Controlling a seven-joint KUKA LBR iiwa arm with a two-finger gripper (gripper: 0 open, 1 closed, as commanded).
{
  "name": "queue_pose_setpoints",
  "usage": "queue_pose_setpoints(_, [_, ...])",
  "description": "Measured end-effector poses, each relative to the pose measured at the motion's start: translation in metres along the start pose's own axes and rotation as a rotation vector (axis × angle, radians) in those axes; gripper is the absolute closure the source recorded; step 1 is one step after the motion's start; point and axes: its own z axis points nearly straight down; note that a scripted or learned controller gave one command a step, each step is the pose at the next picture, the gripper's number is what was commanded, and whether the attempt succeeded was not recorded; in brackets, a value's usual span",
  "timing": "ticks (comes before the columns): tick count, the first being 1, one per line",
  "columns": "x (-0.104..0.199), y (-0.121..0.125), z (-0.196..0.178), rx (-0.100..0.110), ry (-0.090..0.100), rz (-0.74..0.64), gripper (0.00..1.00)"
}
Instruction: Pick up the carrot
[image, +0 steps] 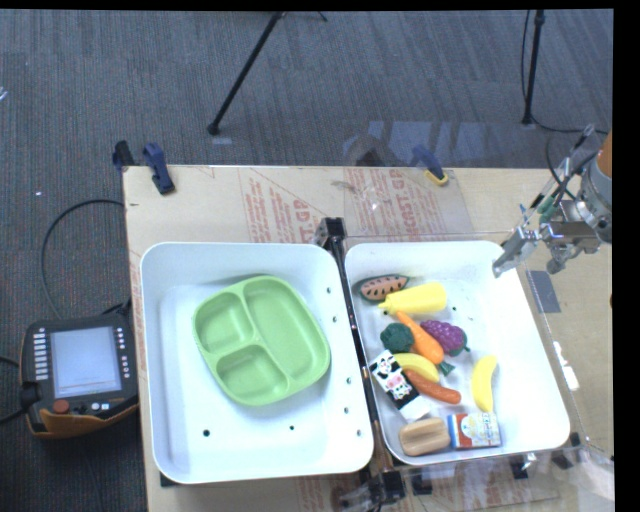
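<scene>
i'm watching the gripper (520, 245) hanging over the upper right edge of the right bin (540, 330), and its fingers are looking spread apart with nothing between them. the carrot (421, 339) is lying in the middle of that bin's pile, running on a slant from upper left to lower right, its green top touching the broccoli (396, 338). the grapes (445, 334) are pressing against its right side, and the corn (414, 299) is sitting just above it. a second orange piece (432, 386), maybe a hot dog or another carrot, is lying lower down beside the milk carton (392, 380), so i'm taking care not to aim for the wrong one.

i'm judging the arm is well apart from the target and needing to travel left and down. i'm thinking the fingers should be turned across the carrot's narrow width, dropping at its orange mid-body away from the grapes, since the crowding is leaving little room for either finger. the green plate (262, 338) in the left bin (165, 350) is playing no part.
</scene>
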Motion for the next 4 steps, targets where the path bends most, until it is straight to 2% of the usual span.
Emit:
queue_pose_setpoints(1, [0.027, -0.003, 0.173, 0.012, 0.006, -0.190, 0.00])
queue_pose_setpoints(2, [0.071, -0.028, 0.200, 0.004, 0.003, -0.262, 0.00])
queue_pose_setpoints(3, [0.109, -0.072, 0.199, 0.005, 0.003, -0.215, 0.00])
queue_pose_setpoints(4, [0.107, -0.072, 0.194, 0.008, 0.005, -0.202, 1.00])
